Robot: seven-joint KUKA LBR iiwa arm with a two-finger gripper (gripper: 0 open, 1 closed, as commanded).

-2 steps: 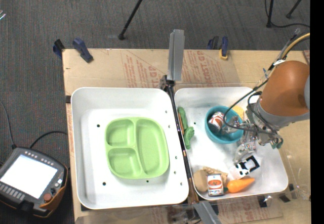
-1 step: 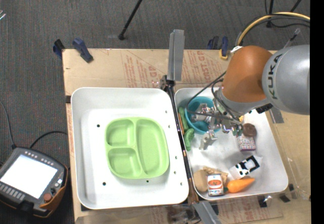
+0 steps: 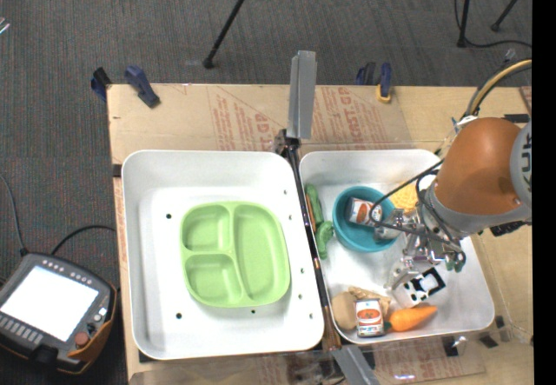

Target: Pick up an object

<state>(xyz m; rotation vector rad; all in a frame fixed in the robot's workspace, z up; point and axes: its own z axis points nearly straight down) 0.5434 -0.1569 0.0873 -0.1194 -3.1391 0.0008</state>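
Observation:
My gripper (image 3: 415,277) hangs low over the right bin (image 3: 343,170), just right of a blue bowl (image 3: 363,220) that holds a small red-and-white can (image 3: 362,212). A black-and-white patterned cube (image 3: 426,284) lies directly under the fingertips. An orange carrot (image 3: 413,317), a small red-labelled can (image 3: 370,317) and a tan bread-like piece (image 3: 347,308) lie along the bin's front edge. A green pea pod (image 3: 320,227) rests against the left wall. A yellow corn piece (image 3: 407,198) sits behind the wrist, partly hidden.
The left bin (image 3: 143,201) holds a green three-compartment plate (image 3: 234,254). A grey post (image 3: 302,101) rises behind the divider between the bins. Blue clamps (image 3: 139,83) grip the cardboard-covered bench at the back. A pendant with a screen (image 3: 48,309) lies at the lower left.

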